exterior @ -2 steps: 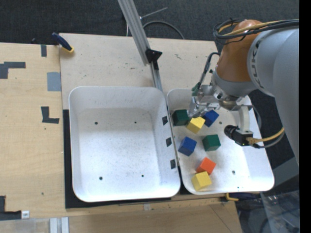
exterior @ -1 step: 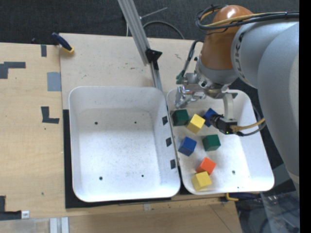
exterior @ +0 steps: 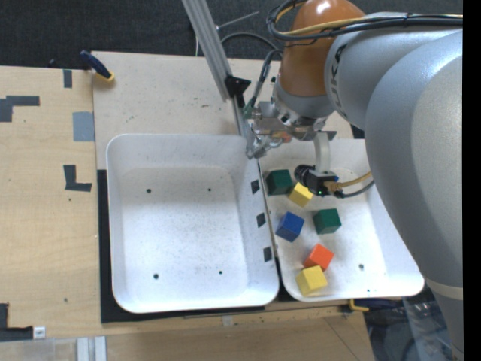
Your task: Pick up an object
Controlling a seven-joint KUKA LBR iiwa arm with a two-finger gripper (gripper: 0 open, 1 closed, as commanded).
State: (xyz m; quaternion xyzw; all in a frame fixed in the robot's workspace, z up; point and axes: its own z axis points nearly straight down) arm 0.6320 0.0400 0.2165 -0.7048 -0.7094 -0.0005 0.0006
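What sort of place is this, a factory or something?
Probably a robotics lab bench: a robot arm reaches over two white bins, one holding toy-like coloured blocks, more like a test than production.

Seen from above, a grey arm [exterior: 406, 89] reaches in from the right, its gripper [exterior: 258, 147] over the far end of the rims where the left bin [exterior: 180, 224] meets the right bin [exterior: 353, 239]. The right bin holds six blocks: a dark green block [exterior: 279, 180], far yellow block [exterior: 300, 195], blue block [exterior: 289, 226], green block [exterior: 327, 220], orange block [exterior: 320, 256] and near yellow block [exterior: 312, 279].

Green cubes [exterior: 279, 181], yellow cubes [exterior: 300, 195], blue cube [exterior: 289, 226], orange cube [exterior: 320, 256].
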